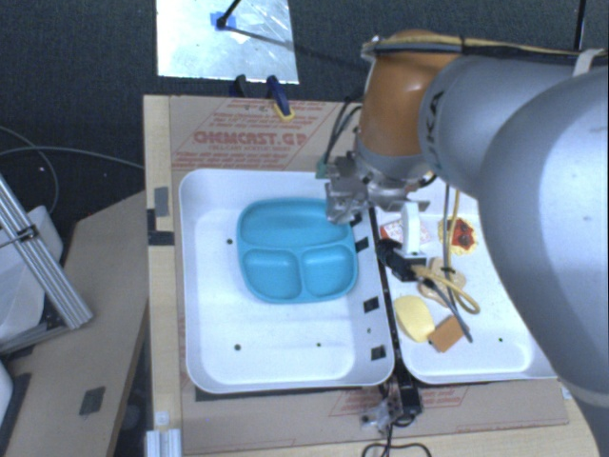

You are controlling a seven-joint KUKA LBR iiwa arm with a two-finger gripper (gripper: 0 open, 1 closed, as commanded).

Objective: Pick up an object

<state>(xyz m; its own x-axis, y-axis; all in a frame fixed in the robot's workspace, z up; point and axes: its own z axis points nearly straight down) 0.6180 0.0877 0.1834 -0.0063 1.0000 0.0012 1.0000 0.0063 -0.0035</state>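
blue tray (295,263) (one), two bins (205,284)

Left bin (205,284): blue tray (295,260) fills the middle, floor below it open. Right bin (504,350) seems cluttered.

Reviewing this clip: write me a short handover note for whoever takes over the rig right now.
Hand: low over the far right corner of the blue three-compartment plastic tray; nothing seen held.
Things: the tray lies in the left white bin. The right white bin holds a yellow oval piece, yellow-handled scissors, a small orange block and a white card.
Done: nothing lifted.
Left: grasp and lift one object.
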